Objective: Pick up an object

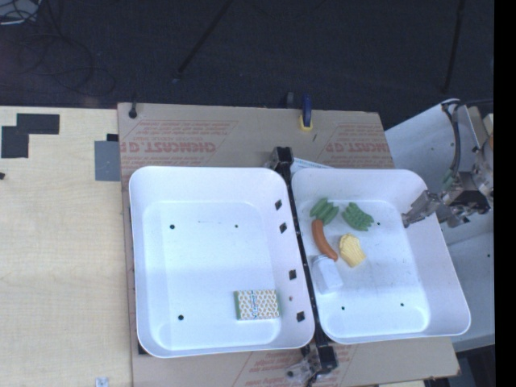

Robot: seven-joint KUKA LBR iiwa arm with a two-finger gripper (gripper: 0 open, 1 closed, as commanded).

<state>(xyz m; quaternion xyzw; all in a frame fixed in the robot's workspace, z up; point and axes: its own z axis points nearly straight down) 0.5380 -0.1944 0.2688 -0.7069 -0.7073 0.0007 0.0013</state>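
Gripper [421, 209] hangs over right bin's [435, 313] right rim, finger state unclear. Green pieces [325, 210] [357, 216], orange sausage [324, 239], yellow piece [351, 251] clustered at bin's far left. Patterned block [257, 304] near, in left bin [161, 329].

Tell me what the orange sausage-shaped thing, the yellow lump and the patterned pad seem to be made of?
Orange sausage-shaped toy: probably smooth plastic or rubber, evenly coloured. Yellow lump: likely moulded plastic, its surface looks bumpy. Patterned pad in the left bin: perhaps sponge or fabric, flat and matte with a dotted print. Too small to be sure.
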